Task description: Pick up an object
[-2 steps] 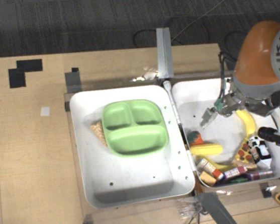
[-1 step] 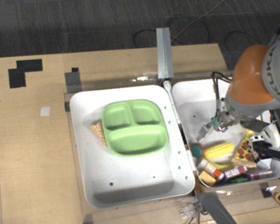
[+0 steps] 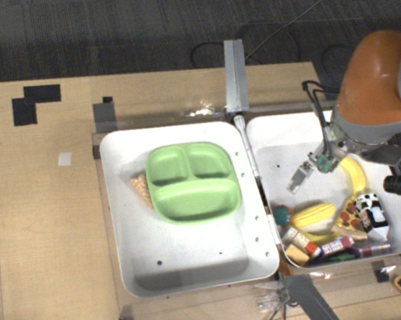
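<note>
You see the gripper (image 3: pixel 305 172), fingers slightly apart and holding nothing, above the curved yellow banana (image 3: pixel 353 175) at frame right.

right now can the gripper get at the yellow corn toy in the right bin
Probably yes: the gripper hangs above bare bin floor just up-left of the yellow corn toy, whose top lies uncovered, though other toys crowd its lower side.

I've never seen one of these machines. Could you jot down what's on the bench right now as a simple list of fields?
left bin: holds a green divided plate, with a tan item tucked beside its left edge
right bin: toy food heaped in the near corner, including a banana and a corn cob
arm: reaches in from the right, over the right bin
end effector: above bare bin floor, nothing seen between its fingers
</note>
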You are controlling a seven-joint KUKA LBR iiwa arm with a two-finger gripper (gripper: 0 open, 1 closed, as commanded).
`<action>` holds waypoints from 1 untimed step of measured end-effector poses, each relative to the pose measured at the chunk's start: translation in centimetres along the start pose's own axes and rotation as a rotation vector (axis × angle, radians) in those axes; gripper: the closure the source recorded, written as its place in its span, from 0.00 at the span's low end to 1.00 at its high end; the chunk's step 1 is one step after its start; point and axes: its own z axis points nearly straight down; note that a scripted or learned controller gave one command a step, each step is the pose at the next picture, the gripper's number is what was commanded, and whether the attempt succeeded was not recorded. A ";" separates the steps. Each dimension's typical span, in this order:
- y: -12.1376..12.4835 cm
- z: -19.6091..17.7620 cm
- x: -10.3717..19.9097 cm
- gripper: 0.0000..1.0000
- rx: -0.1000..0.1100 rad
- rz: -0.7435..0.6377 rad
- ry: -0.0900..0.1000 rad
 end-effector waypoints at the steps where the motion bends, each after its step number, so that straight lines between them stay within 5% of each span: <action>1: 8.3 9.4 -8.3 0.00 0.001 0.195 0.000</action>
